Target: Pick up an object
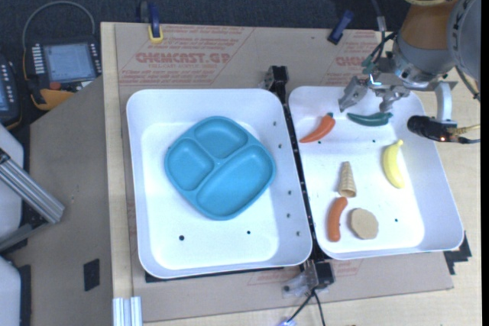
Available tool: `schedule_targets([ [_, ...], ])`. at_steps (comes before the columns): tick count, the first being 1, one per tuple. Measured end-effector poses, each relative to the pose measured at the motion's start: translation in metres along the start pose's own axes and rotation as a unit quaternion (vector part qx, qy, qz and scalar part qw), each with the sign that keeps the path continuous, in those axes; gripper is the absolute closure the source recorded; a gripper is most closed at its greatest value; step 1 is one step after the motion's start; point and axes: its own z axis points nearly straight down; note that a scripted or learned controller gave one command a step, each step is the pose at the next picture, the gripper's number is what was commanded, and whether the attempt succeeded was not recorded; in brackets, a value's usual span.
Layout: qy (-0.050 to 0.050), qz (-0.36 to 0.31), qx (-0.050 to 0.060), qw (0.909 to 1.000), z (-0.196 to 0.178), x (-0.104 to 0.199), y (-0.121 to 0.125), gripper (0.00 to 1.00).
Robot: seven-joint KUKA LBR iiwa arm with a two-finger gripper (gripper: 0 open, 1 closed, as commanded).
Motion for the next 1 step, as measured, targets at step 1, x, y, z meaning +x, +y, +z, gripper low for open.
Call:
schedule_targets([
  [1, -0.001, 0.000, -0.008, 1.0000, 0.0542, -0.0009, 0.0061, 0.00],
])
